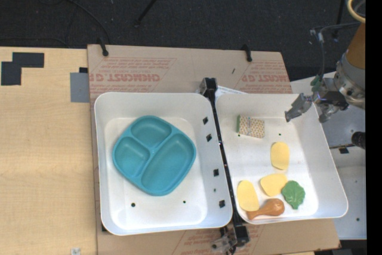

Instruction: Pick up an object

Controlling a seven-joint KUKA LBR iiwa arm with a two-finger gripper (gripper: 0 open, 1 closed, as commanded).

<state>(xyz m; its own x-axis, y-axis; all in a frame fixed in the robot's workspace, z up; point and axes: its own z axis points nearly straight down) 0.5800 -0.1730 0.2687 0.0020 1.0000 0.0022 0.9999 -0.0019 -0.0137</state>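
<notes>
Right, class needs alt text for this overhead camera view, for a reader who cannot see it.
A robot gripper hangs over the upper right edge of the right white bin, which holds a sponge, three yellow pieces, a green piece and an orange-brown piece. The left bin holds a teal divided plate.

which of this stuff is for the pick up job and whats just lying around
For the job, all in the right bin:
- sponge
- three yellow pieces
- green piece
- orange-brown piece
- end effector

Lying about:
- teal divided plate in the left bin
- cardboard
</notes>
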